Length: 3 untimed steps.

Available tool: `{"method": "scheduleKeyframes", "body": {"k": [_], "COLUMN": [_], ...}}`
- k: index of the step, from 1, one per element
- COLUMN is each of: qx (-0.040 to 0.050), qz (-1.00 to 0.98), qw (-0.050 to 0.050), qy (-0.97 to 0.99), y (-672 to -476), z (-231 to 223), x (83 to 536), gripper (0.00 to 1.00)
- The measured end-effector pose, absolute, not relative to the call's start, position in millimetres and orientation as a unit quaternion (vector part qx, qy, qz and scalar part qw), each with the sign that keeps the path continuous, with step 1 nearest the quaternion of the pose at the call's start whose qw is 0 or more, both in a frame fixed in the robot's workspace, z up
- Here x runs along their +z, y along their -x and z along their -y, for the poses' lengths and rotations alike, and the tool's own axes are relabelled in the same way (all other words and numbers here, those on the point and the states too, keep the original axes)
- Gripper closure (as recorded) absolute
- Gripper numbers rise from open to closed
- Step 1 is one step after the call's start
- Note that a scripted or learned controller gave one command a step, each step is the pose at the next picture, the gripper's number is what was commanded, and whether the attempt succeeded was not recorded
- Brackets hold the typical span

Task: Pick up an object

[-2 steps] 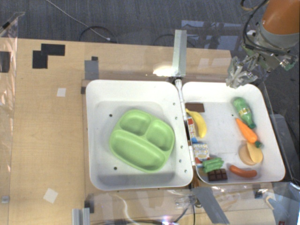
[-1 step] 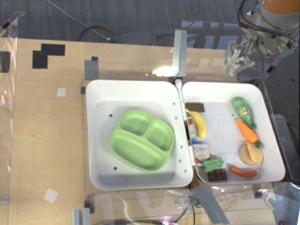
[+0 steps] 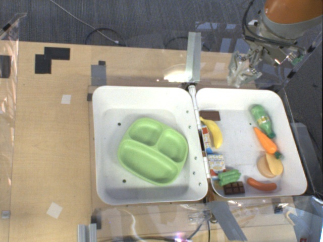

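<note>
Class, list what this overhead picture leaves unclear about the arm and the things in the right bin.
- Arm: cut off by the top edge.
- Gripper: small and glinting, so its jaws cannot be read.
- Carton: label too small to read.
- Items along the divider: partly hidden by the bin walls.

Arm cut off by the top edge, only orange band and wrist in view. Gripper small and cluttered against the bench, finger spacing impossible to tell. Small carton label too tiny to read. Dark packet along the divider partly tucked under the banana.
</note>
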<state>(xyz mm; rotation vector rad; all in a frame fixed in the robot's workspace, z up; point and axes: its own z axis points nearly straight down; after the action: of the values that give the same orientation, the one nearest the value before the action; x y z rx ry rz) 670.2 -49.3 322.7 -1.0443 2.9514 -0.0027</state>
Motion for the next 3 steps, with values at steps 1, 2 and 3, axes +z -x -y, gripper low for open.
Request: {"method": "scheduleKeyframes", "body": {"k": [1,2,3], "qx": [-0.0017,-0.0018,-0.0010], "qz": [-0.879,-0.868,-0.895], "qw": [0.005,0.006,0.001], "qy": [0.477,0.496,0.447], "y": [-666.3,-670.6,-668.1], "z": [91,43,174], "x": [293,324,251], "gripper": [1.00,1.00,1.00]}}
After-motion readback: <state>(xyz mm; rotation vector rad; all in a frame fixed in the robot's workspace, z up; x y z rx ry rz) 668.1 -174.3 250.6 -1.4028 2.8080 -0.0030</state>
